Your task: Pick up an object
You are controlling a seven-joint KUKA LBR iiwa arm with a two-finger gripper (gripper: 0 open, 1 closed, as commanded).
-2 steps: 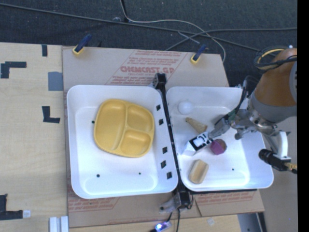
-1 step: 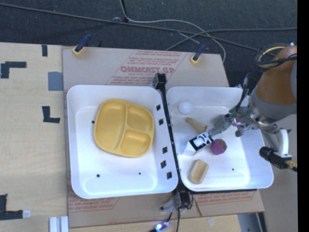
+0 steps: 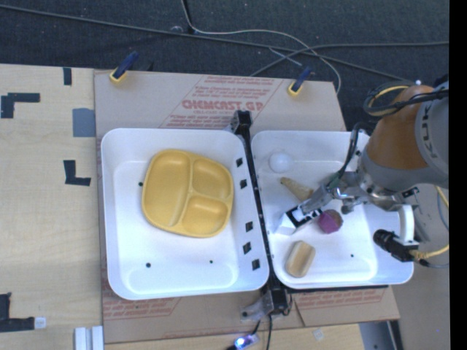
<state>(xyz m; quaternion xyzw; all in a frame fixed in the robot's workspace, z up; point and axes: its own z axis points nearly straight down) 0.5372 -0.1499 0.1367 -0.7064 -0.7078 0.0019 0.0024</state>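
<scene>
Arm point(image 3: 398, 141) reaches in from bench's right edge, wrist angled down-left; claw point(image 3: 312, 206) low in right bin point(image 3: 365, 268), beside purple ball point(image 3: 330, 222). Claw state: can't tell.

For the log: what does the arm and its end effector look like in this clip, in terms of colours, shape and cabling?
The arm is rounded and grey, with a broad orange band above the wrist. Yellowish and dark cables loop beside the band. The end effector is metallic grey with dark parts, narrowing to slim fingers. A black fitting with a cable sits below the wrist.
</scene>
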